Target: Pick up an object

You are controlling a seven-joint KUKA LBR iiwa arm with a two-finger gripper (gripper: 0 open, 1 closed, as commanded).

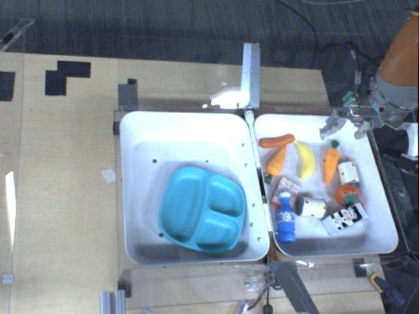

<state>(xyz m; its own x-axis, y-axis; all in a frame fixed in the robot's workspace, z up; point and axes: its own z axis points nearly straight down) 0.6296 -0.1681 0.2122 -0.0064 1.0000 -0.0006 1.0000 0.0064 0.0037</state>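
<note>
Your claw [345,125], with its fingers apart and holding nothing, hangs over the top right corner of the right white bin [386,231]. The small orange carrot [331,164] lies just below it, standing long-ways up and down.

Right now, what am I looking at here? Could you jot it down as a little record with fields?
Left bin: shallow white bin holding a blue plastic divided plate
Right bin: shallow white bin with small toys
Toys: yellow banana, orange carrot, red sausage, blue bottle with white cap
Pincer: two-finger pincer open above the right bin's far edge, holding nothing
Arm: grey with orange band, at right
</note>
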